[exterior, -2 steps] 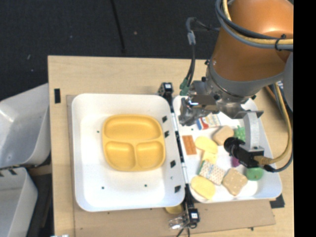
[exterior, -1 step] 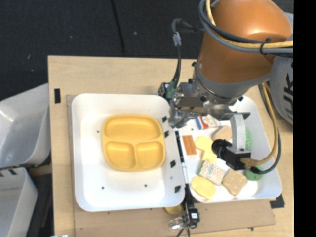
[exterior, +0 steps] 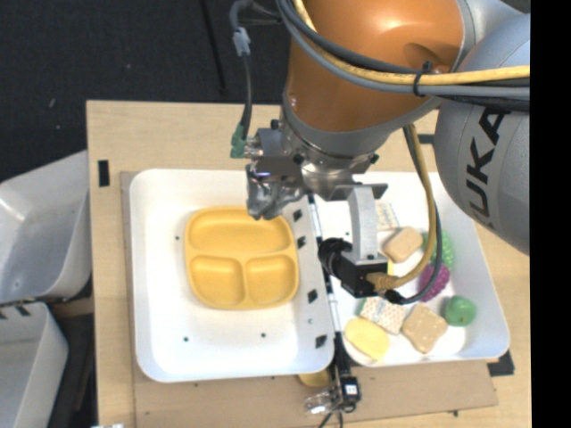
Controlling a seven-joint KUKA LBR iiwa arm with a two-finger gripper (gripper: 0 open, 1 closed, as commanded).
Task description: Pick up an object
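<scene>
While the grey-and-orange arm (exterior: 375,52) fills the top of the view, its gripper (exterior: 266,205) hangs over the 12 o'clock rim of a yellow divided tray (exterior: 241,259), the only object in the left white bin (exterior: 152,328); whether its fingers are released or clenched cannot be told. Both bins sit on a pale wooden bench (exterior: 161,127) against a dark floor. At 3 o'clock, the right bin (exterior: 486,315) holds crackers (exterior: 423,326), a green ball (exterior: 460,310), a purple bunch (exterior: 435,279) and a pale yellow piece (exterior: 366,338).
</scene>
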